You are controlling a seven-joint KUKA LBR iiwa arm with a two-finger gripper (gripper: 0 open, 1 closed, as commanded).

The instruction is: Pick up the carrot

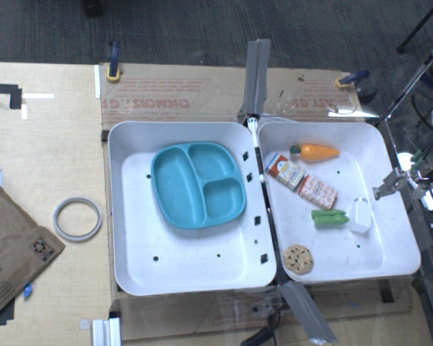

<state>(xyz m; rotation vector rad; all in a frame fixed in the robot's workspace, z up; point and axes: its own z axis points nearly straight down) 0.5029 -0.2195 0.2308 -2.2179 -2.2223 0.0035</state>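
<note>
We are looking down on a pale wooden bench (43,157) with dark grey carpet (202,13) running along the top of the view. Two shallow white bins are sitting side by side: the left bin (130,265) is holding a teal divided plate (199,184), tilted a little, and the right bin (390,258) is carrying the small items. A sheet of printed cardboard (166,92) is lying under the bins, pinned at its far corners by two small clamps (113,67). Out on the bench to the left, a roll of tape (77,218) is lying flat, and the corner of a brown cardboard box (14,254) is poking in from the lower left.

Over at the right edge, the gripper (391,186) is hanging just above the right bin's right wall, metal parts jutting toward the bin. It is small and partly lost against the clutter, so I cannot tell how it is set; nothing is showing in its grasp, and it is touching none of the items.

The carrot (316,151) is lying on its side near the far wall of the right bin, orange with a small green top pointing left, well apart from the gripper. Just below it a red and white snack packet (301,181) is lying at a slant. Nearer the front, a green vegetable (329,218) is resting beside a white object (360,216), and a cookie (298,259) is sitting close to the front left corner.
</note>
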